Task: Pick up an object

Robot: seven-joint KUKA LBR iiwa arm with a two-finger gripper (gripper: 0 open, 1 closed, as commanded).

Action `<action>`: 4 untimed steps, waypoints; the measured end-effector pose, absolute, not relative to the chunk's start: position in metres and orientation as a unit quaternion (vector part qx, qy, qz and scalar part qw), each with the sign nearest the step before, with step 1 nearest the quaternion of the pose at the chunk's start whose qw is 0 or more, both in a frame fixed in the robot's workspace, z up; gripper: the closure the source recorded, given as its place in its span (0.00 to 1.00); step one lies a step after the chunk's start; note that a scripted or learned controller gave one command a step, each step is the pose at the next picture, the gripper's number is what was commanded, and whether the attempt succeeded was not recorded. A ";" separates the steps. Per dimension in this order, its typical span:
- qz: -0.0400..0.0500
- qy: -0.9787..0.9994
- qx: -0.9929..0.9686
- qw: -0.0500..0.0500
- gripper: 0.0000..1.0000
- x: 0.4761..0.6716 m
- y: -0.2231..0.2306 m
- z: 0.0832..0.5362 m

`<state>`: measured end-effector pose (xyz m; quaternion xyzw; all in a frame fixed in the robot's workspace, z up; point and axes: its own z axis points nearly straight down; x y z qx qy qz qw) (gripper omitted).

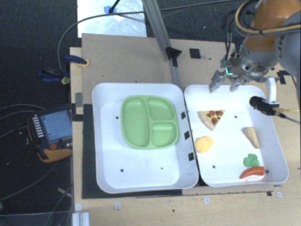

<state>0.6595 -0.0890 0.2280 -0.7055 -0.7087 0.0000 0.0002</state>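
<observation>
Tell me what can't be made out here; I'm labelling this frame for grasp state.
- Gripper, camera view: finger gap too small and blurred to judge.
- Arm: cut off by the top and right edges.
- Green and red toy: too small to identify.

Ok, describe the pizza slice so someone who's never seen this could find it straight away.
Look in the right-hand white bin, toward its far edge and left side. The pizza slice is a flat pale triangle with red dots along its top, unlike the rounded yellow corn just below it.
</observation>
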 end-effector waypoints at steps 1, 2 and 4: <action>-0.001 -0.709 -0.705 -0.001 0.00 0.660 -0.089 0.229; 0.001 -0.708 -0.706 0.000 0.00 0.657 -0.086 0.187; -0.001 -0.708 -0.706 -0.003 0.00 0.657 -0.085 0.086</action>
